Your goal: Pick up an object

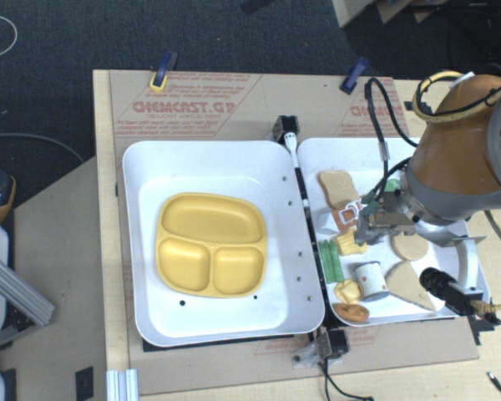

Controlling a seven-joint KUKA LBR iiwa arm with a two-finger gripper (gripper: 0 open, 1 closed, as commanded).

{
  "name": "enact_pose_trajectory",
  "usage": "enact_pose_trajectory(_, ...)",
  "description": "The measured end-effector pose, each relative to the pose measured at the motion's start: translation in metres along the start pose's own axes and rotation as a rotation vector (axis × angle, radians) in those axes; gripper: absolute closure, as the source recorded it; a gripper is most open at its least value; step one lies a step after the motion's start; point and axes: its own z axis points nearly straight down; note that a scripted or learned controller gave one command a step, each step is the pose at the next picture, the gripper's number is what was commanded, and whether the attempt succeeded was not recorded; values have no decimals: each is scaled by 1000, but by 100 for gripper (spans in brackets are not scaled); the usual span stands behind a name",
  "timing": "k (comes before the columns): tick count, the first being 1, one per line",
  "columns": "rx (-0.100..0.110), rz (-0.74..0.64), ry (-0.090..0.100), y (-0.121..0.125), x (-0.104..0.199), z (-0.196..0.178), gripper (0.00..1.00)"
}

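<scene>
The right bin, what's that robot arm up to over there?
The arm reaches in over the right bin, where a jumble of small play-food pieces lies, among them a slice of toast, a green piece and a small white cylinder. Its gripper hangs low over the middle of that pile; nothing can be seen lifted. The left bin holds a yellow divided tray, which sits untouched.

A yellow plastic tray with three parts (210, 243) lay in the left white bin (142, 224); small food toys (337, 188) lay in the right white bin (317, 153).
</scene>
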Motion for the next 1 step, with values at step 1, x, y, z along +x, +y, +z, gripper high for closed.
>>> enact_pose_trajectory(1, -8, 3, -3, -6, -8, -16, 100)
